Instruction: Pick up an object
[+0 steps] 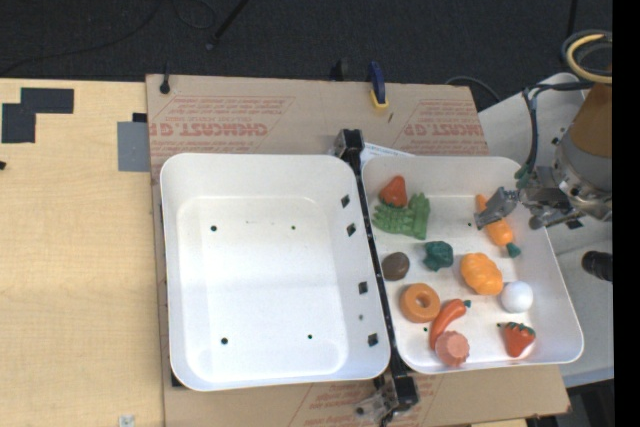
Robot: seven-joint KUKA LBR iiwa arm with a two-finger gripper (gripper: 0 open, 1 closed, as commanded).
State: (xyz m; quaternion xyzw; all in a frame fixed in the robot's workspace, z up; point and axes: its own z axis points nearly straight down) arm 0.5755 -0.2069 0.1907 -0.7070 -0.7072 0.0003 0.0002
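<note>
At about three o'clock in the right bin (560,315), close to its far right wall, lies a small orange carrot (499,233) with a green tip, the nearest thing to the gripper (508,206). The gripper's grey fingers hang just above the carrot's upper end, spread apart with nothing between them. The carrot looks like a light, stiff plastic toy, probably smooth and apt to roll; a hold across its thicker orange middle seems safest. At five o'clock from it sit an orange pumpkin (481,273) and a white ball (517,296); at nine o'clock a dark green broccoli piece (437,255). Further out lie a doughnut (419,301), a strawberry (518,339) and a green leafy piece (405,215). The left bin (190,355) lies alongside, touching at the divider.
</note>
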